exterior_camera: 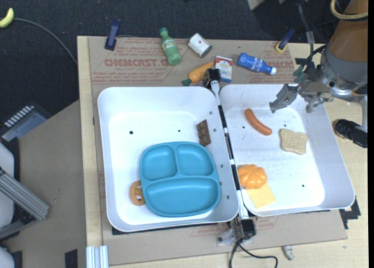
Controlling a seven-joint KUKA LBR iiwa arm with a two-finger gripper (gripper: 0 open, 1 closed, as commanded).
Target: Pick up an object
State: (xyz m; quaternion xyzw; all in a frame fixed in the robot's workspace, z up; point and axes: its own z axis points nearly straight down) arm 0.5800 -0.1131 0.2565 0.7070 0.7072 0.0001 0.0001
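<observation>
The right bin (327, 161) holds a red-orange sausage (258, 122), a slice of toast (293, 141), an orange pumpkin-like toy (252, 175) and a yellow cheese slice (261, 195). My gripper (295, 105) hangs over the bin's far part, above and to the right of the sausage and just beyond the toast. Its fingers stand open with nothing between them. The grey arm with its orange band comes in from the upper right.
The left bin (117, 120) holds a blue divided plate (178, 178), a brown chocolate piece (203, 133) and a pretzel (137, 192). Behind the bins lie a green bottle (170, 47), a white can (199, 44), a small carton (222, 68) and a blue bottle (256, 64).
</observation>
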